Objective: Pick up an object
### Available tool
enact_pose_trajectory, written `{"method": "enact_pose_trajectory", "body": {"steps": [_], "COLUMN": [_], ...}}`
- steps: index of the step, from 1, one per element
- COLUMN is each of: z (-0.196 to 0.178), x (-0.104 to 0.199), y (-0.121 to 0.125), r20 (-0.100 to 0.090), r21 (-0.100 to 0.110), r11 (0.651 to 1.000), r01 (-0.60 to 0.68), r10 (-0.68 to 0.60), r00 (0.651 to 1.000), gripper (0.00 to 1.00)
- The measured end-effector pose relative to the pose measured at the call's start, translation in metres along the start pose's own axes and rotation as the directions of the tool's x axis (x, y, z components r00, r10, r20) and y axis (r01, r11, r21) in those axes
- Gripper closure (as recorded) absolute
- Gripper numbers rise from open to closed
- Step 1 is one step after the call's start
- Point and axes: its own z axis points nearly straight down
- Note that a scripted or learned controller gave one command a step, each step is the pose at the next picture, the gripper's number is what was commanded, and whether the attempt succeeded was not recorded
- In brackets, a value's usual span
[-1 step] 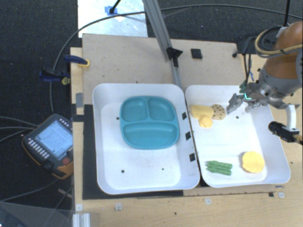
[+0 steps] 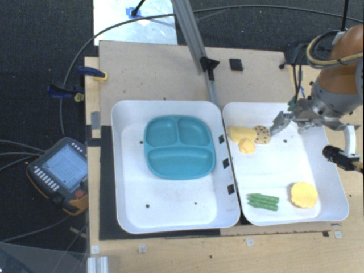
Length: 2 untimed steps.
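The right bin (image 2: pixel 330 152) holds several toy foods. A yellow piece (image 2: pixel 241 133) lies at its upper left, with a smaller yellow lump (image 2: pixel 247 147) just below it and a speckled tan cookie (image 2: pixel 261 134) at its right. A green bean bundle (image 2: pixel 263 201) and a round yellow piece (image 2: pixel 303 195) lie near the front. My gripper (image 2: pixel 276 125) reaches in from the right, tilted down to the left, its tip close beside the cookie's right edge. Nothing is visibly held.
The left bin (image 2: pixel 131 203) holds a blue divided plate (image 2: pixel 180 147). A grey pole (image 2: pixel 190 27) slants over the bench's back. A black block (image 2: pixel 236 65) lies behind the bins. A teach pendant (image 2: pixel 60 172) sits off the bench at left.
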Motion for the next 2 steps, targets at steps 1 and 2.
{"method": "enact_pose_trajectory", "body": {"steps": [1,2], "z": [0.058,0.110], "x": [-0.001,-0.001], "y": [-0.009,-0.009], "r20": [0.000,0.000], "r21": [0.005,0.002], "r11": [1.000,1.000], "r01": [-0.003,-0.004], "r10": [0.003,0.004], "r00": [1.000,1.000], "gripper": [0.00,0.00]}}
